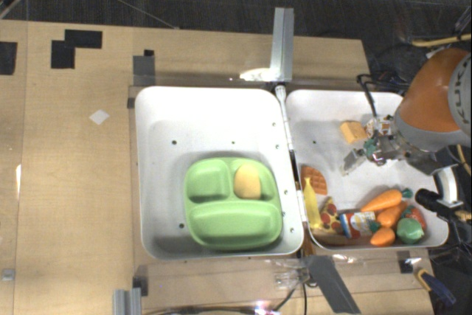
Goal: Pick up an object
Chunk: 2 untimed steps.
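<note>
- Bench [66, 181] of pale wood, seen from above at a slant, bears two shallow white bins side by side, with black square markings near its far left corner.
- The left white bin [169, 122] holds a light green plastic divided plate [221, 221] with three compartments, lying toward the bin's near side.
- A yellow rounded lemon-like piece [248, 181] sits in the plate's upper right compartment; the other two compartments show bare green.
- The right white bin [317, 129] holds a crowd of toy food along its near edge and left wall.
- An orange plastic carrot [383, 201] lies aslant near the near edge, a second orange piece [382, 236] just below it, and a green rounded piece [410, 231] beside them at the right corner.
- A yellow banana-like piece [310, 203] lies along the left wall, with a reddish-orange striped piece [315, 178] just above it.
- A small packet with a colourful printed label [359, 222] lies among them; its writing is too small to read.
- A tan flat wedge-shaped piece [352, 132] lies apart from the heap, in the far half of the right bin.
- The grey arm with its orange band [435, 96] reaches in from the right, and the two-finger gripper [361, 156] hangs low over the right bin, just below and right of the tan wedge.
- Whether the gripper is apart or together, I cannot tell; nothing can be made out between its tips.
</note>
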### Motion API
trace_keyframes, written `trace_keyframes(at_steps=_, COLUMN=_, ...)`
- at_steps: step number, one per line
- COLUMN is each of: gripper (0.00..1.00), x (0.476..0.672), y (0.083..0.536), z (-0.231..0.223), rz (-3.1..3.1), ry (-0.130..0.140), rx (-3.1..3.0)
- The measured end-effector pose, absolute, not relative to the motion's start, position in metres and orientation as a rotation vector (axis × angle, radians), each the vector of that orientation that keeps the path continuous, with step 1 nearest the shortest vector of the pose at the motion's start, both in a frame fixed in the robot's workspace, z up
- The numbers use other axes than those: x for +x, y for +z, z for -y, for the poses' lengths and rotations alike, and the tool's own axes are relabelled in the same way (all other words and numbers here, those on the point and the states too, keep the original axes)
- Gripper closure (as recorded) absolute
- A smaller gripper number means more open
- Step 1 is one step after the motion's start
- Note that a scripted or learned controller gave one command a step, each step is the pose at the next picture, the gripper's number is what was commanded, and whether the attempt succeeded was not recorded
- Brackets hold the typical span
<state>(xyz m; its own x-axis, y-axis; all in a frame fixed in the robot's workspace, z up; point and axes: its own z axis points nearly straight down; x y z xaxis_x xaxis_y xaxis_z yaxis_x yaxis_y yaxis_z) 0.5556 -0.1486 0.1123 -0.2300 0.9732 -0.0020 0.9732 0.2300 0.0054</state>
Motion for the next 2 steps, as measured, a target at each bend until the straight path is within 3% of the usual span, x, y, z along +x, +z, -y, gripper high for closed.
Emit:
trace_keyframes(at_steps=1, gripper=0.0, x=0.624, y=0.09, z=0.167, rz=-2.491, ry=0.012, rx=1.912)
trace_keyframes(at_steps=2, gripper=0.0, x=0.655, y=0.106, z=0.135, rz=-2.677, ry=0.005, rx=1.628)
